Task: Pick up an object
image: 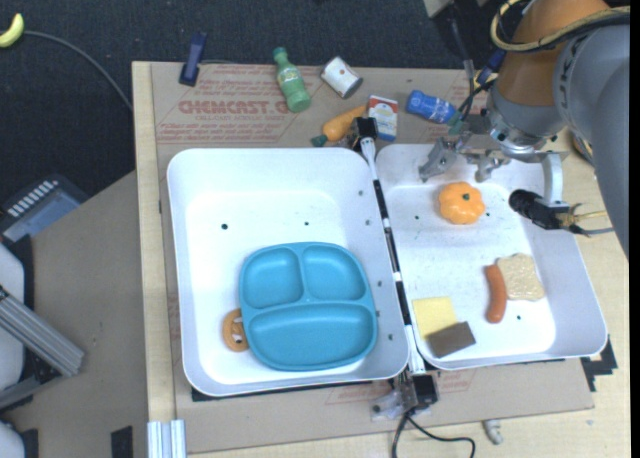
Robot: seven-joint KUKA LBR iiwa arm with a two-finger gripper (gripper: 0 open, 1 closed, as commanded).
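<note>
The jaws [462, 162] hang over the far edge of the right bin [570, 341], spread wide with nothing between them. The orange pumpkin-shaped toy [461, 202] sits on the bin floor just below them in the picture, close to the jaws but apart from them. It is the nearest thing to them.

Further toward the near edge of the bin, well away from the jaws, a red sausage [495, 293] lies beside a slice of bread [521, 277], the two touching or nearly so. To the left of these, in the bin's near left corner, a yellow cheese block [433, 313] lies against a brown block [451, 338].

Left of the jaws, across the black divider [385, 226], the left bin [200, 206] holds a blue sectioned plate [305, 304]. A small brown pretzel [234, 331] peeks out from under its left rim.

Beyond the jaws, on the counter [240, 101] behind the bins, lie a blue can [431, 106], a small carton [381, 115], an orange carrot [340, 126], a white tin [341, 76], a green bottle [292, 80] and a dark blue marker [192, 58].

The grey arm [600, 56] with its orange band [545, 31] comes in from the right, above the jaws.
</note>
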